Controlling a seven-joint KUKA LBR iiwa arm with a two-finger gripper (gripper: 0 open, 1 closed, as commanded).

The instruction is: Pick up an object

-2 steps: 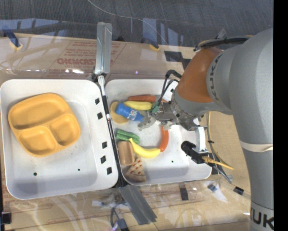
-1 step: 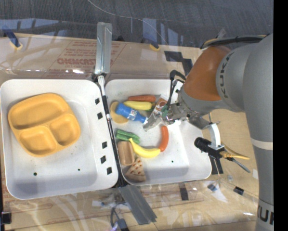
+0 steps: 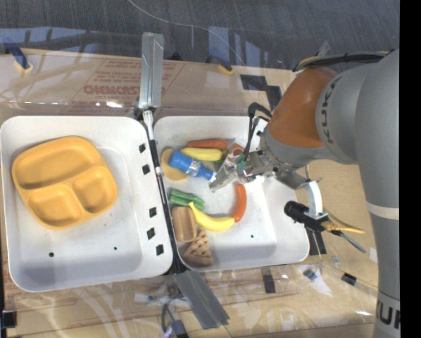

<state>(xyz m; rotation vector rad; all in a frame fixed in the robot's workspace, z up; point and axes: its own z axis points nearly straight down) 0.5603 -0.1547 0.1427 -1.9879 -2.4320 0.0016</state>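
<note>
While the grey arm (image 3: 351,83) is being held over the right bin (image 3: 288,238), the gripper (image 3: 233,169) is being lowered among crowded toy food; whether its jaws are apart or together cannot be told. A grasp is likely being risked on two items at once, since the blue bottle (image 3: 189,165) is lying touching the upper banana (image 3: 203,153), with the red sausage (image 3: 239,201) just beside. A yellow tray (image 3: 63,182) is sitting in the left bin (image 3: 27,259), well apart. Lower down, a second banana (image 3: 212,220) is lying near the green pepper (image 3: 186,198).
</note>
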